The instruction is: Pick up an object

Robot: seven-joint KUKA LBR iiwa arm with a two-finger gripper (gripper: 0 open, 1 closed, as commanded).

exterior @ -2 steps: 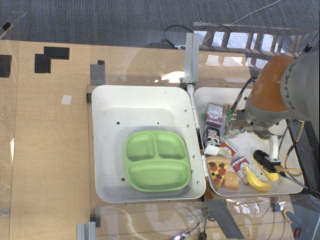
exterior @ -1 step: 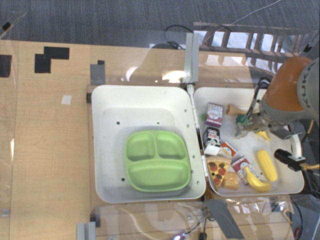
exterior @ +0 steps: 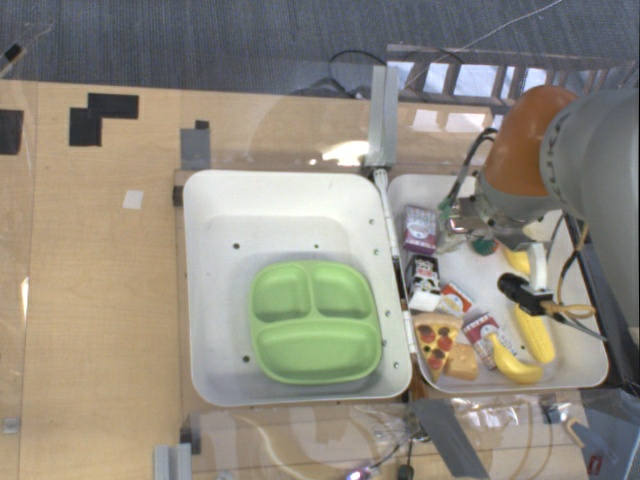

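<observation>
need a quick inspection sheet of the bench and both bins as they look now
surface: wooden bench bearing left bin and right bin
job's things: green divided plate in left bin; bananas, pizza slice, small packets in right bin
clutter: black markers on bench
grippers: gripper low over right bin, fingers hidden by the wrist
cables: black cable over right bin
surroundings: grey carpet beyond bench

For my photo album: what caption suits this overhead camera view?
Grey robot arm reaching over toy-filled right white bin; green divided plastic plate in left white bin.
</observation>
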